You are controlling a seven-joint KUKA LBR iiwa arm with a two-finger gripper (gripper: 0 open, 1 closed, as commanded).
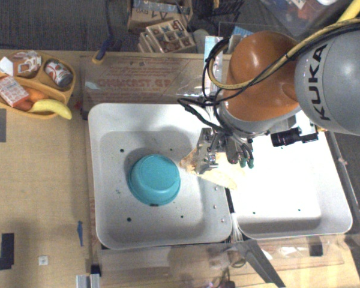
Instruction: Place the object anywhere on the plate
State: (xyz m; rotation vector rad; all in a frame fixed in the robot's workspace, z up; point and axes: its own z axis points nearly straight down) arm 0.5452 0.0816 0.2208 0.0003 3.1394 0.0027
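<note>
A teal round plate [155, 179] lies upside-down-looking in the middle of the left white bin [108, 137]. My gripper [209, 158] hangs over that bin's right side, just right of the plate. A pale yellow, flat object [218, 176] with a tan end sticks out from between its fingers, and the fingers look shut on it. The object hovers near the wall between the two bins and is apart from the plate. The arm's orange band [261, 77] and grey body cover the back of the right bin.
The right white bin [294, 203] lies under the arm. A yellow tray [30, 92] with a banana and toy food sits on the bench at far left. Cardboard boxes and cables stand behind the bins.
</note>
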